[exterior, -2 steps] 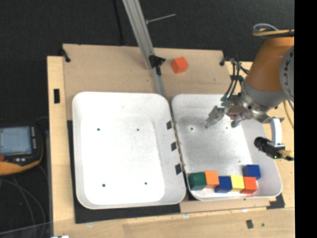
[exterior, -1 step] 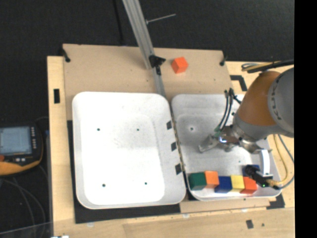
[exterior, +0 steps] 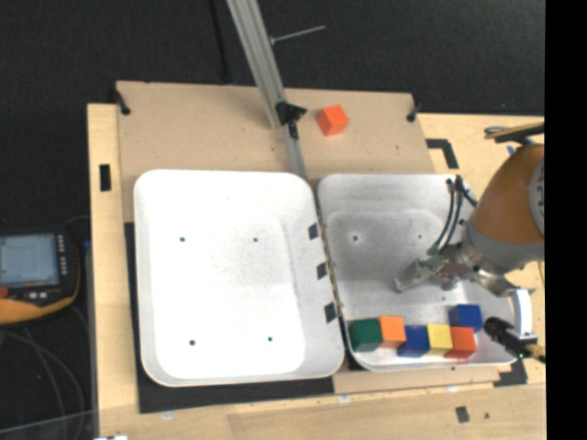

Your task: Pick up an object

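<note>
Near edge of right bin (exterior: 385,195): row of blocks packed along the front wall, below the claw (exterior: 424,273) in view. Left to right: green block (exterior: 365,334), orange block (exterior: 393,327), blue block (exterior: 415,339), yellow block (exterior: 440,337), red-orange block (exterior: 463,339), w/ a second blue block (exterior: 466,316) just behind the last one. All touching or nearly so; no clear gaps btwn them.

Claw sits over mid-floor of right bin, up-view of the row, apart from every block. Nothing seen btwn its tips. Open vs closed: cannot tell, too small and blurred.

Judgement on step: approach phase, no pick target reached. Best bet prob. the rear blue block, nearest to claw and standing proud of the row, so free faces likely on its far and left sides. Row blocks are harder: neighbours on both sides and bin wall in front leave little room for tips. Come down plumb, tips straddling free faces, seat low before closing. Risk: tip lands on top of a neighbour, or nudges the row and the block skids.

Left of claw: left bin (exterior: 225,273), well apart.

Far, beyond the bins: lone orange cube (exterior: 332,120) on the brown board (exterior: 183,126), well away from claw, poor target from here.
</note>
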You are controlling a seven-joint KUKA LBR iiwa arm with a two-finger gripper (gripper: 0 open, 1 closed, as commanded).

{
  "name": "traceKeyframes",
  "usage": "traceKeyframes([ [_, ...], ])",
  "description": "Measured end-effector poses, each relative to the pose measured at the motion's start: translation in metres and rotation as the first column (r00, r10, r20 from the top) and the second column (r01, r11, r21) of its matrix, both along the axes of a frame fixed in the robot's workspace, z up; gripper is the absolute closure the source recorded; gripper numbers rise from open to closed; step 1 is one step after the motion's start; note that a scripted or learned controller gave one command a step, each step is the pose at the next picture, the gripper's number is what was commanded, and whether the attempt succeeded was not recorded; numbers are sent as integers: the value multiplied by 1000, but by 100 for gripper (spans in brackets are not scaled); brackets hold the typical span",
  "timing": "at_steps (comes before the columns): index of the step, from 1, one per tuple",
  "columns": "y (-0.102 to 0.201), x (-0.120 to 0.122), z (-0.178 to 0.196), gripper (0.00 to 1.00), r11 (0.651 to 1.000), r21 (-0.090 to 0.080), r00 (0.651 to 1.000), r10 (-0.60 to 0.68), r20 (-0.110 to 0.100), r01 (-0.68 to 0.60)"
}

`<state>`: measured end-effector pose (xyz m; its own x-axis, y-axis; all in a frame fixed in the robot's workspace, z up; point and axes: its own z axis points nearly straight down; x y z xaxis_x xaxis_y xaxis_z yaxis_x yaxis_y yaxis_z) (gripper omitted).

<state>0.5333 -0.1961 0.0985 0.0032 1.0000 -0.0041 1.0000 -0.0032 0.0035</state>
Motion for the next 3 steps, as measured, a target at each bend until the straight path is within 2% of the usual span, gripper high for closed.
traceKeyframes([
  [1,1,2,11,100,1000,-1,1000,-6,6,6],
  [2,-17,26,84,100,1000,-1,1000,5,6,-5],
  [3,-16,24,79,0,1000,1,1000,6,-2,-6],
])
